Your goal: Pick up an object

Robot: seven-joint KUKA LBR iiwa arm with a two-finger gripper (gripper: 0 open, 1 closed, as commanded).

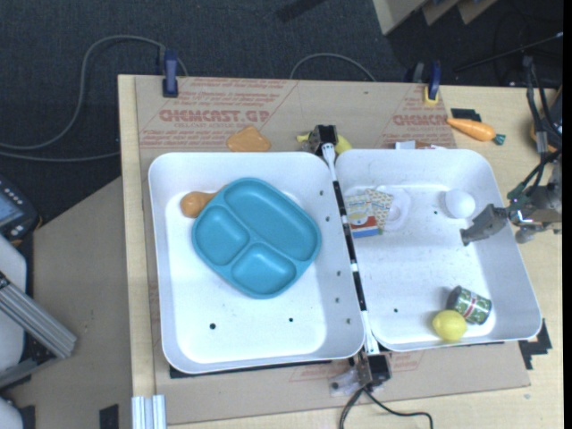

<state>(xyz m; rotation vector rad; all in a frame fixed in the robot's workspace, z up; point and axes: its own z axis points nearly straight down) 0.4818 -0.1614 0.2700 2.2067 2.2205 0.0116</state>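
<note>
The gripper (478, 225) is hanging over the right bin (420, 307); whether it is gripping anything, I cannot tell. A white ball (459, 204) is lying just beside it, a can (470, 304) and lemon (450, 325) nearer the front.

Blue divided plate (256, 237), yellow lemon (450, 325), white bins (170, 266).

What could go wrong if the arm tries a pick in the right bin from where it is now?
The end effector hovers near the right bin's far wall, so a descent there might clip the rim. The white ball is round and could roll away. The yellow ball and small can touch, so grabbing one may knock the other.
</note>
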